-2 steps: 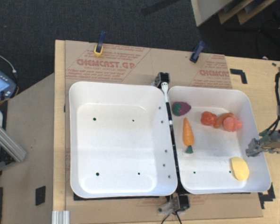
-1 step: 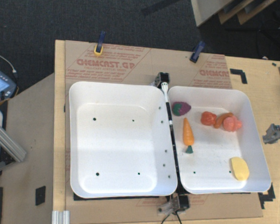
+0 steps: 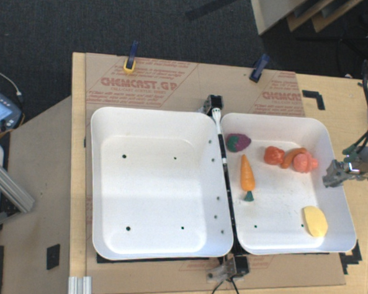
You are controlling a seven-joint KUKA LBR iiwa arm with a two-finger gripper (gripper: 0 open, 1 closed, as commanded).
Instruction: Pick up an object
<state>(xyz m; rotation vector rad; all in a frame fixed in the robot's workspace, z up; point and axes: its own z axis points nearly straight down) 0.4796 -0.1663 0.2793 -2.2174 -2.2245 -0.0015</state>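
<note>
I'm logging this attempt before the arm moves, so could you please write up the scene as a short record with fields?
bench: two shallow white bins side by side, left bin and right bin
right bin contents: purple toy vegetable, toy carrot, cluster of red and orange toy foods, yellow toy lemon
gripper: gripper at the right bin's right rim, nothing visible between its fingers
nearest object to gripper: the red and orange cluster
task status: no object picked up yet

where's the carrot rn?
In the right bin, left half: the carrot lies just below the purple toy, near the divider between the bins.
</note>
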